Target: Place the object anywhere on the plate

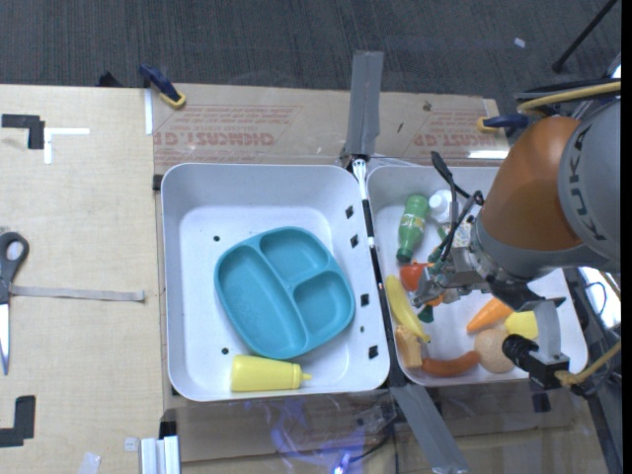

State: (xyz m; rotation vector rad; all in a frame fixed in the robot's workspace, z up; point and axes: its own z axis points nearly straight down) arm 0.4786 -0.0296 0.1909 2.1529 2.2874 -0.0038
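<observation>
A blue plate [283,291] with three compartments lies in the left bin [188,265], with nothing on it. My gripper [432,289] is down in the right bin [464,378], among the toy food. Just below it lies a banana [404,311], and a small red piece [414,275] sits at its left. The arm's orange band [533,196] and wrist hide the fingers, so I can't see whether anything is between them.
A yellow squeeze bottle [265,372] lies at the left bin's front wall, below the plate. The right bin also holds a green bottle [412,226], a sausage [446,365], a carrot [487,316] and a beige round piece [491,350]. Scissors [10,265] lie on the bench at far left.
</observation>
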